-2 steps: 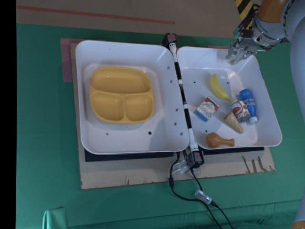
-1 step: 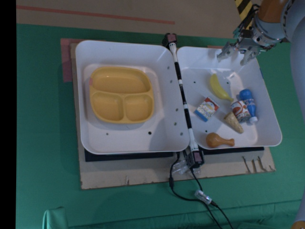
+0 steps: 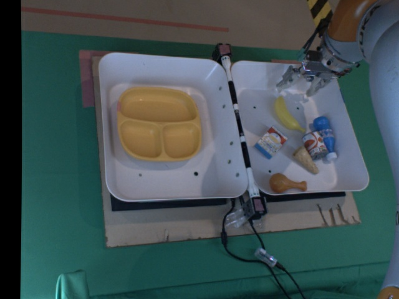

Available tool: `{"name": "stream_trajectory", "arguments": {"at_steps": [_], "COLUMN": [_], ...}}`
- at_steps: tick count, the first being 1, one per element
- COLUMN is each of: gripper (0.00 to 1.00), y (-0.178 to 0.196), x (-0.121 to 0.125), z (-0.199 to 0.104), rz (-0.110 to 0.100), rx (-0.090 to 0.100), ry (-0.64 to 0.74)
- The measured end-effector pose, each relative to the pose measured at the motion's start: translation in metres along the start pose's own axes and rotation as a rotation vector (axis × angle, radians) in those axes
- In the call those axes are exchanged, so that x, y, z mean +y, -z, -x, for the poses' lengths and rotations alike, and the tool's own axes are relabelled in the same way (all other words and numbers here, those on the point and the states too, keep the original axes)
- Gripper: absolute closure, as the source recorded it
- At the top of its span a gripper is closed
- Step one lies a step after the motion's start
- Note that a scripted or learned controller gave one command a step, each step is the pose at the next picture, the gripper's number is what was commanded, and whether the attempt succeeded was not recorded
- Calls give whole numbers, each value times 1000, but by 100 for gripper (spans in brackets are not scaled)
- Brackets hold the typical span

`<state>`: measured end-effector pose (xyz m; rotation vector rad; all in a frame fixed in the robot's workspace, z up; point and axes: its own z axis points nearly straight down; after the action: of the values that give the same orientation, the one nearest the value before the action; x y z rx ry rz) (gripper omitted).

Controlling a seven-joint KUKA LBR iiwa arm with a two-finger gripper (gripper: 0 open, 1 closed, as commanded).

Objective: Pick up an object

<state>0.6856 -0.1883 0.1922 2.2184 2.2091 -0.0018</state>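
Observation:
My gripper hangs over the back of the right bin, its fingers spread open with nothing between them. Just below and in front of it lies a yellow banana. Further toward the front sit a small white and orange box, a red-labelled can, a blue bottle lying beside the can, a tan wedge and a brown chicken drumstick.
The left bin holds a yellow divided plate. A black-and-white rail runs between the two bins. Cables trail off the front of the bench over the green mat.

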Motion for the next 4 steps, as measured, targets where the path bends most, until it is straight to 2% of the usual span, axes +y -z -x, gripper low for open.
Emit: {"name": "stream_trajectory", "arguments": {"at_steps": [1, 2, 3, 4], "gripper": [0, 100, 0, 0], "y": [0, 19, 19, 19], "x": [0, 3, 3, 3], "z": [0, 2, 2, 2], "rz": [1, 16, 15, 15], "rx": [0, -8, -8, -8], "ry": [0, -4, -4, -4]}}
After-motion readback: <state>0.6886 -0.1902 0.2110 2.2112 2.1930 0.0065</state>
